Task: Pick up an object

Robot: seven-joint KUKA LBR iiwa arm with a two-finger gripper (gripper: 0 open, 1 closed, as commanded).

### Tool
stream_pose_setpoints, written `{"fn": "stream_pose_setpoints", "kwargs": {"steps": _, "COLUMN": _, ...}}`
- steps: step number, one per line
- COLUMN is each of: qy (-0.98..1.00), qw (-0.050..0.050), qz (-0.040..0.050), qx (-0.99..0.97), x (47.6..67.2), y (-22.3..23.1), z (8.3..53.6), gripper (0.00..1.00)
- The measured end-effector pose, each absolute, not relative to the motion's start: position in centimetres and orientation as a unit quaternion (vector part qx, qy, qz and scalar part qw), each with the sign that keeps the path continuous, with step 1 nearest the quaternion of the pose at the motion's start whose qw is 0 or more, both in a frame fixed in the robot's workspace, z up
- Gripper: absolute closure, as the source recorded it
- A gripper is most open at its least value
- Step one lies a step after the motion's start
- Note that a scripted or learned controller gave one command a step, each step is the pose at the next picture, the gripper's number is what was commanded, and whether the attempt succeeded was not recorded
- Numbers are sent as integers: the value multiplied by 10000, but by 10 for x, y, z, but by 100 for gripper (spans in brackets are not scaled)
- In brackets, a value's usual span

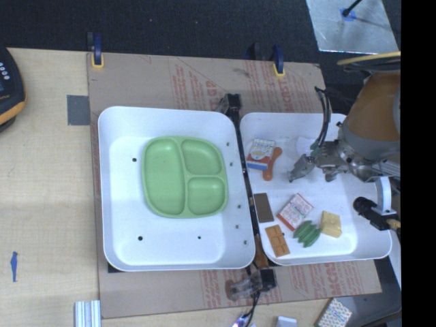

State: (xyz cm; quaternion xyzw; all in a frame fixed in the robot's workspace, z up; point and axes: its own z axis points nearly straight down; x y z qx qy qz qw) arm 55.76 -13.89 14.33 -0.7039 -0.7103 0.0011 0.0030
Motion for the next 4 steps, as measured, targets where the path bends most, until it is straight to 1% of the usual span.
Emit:
{"fn": "stream_pose_setpoints", "kwargs": {"steps": 1, "qy": -7098, "qw": 47, "qz": 26, "qx": -7044, "x": 526, "y": -99, "z": 89, "gripper": 0}}
{"fn": "stream_pose_setpoints", "kwargs": {"steps": 2, "qy": -7098, "qw": 20, "qz": 10, "qx": -7044, "x": 593, "y": -94, "z": 92, "gripper": 0}}
{"fn": "stream_pose_setpoints", "kwargs": {"steps": 3, "qy": -7096, "qw": -19, "qz": -8, "qx": -7046, "x": 659, "y": -106, "z": 93, "gripper": 0}}
{"fn": "stream_pose_setpoints", "kwargs": {"steps": 4, "qy": -7081, "qw": 29, "qz": 30, "qx": -7061, "x": 608, "y": -102, "z": 91, "gripper": 0}}
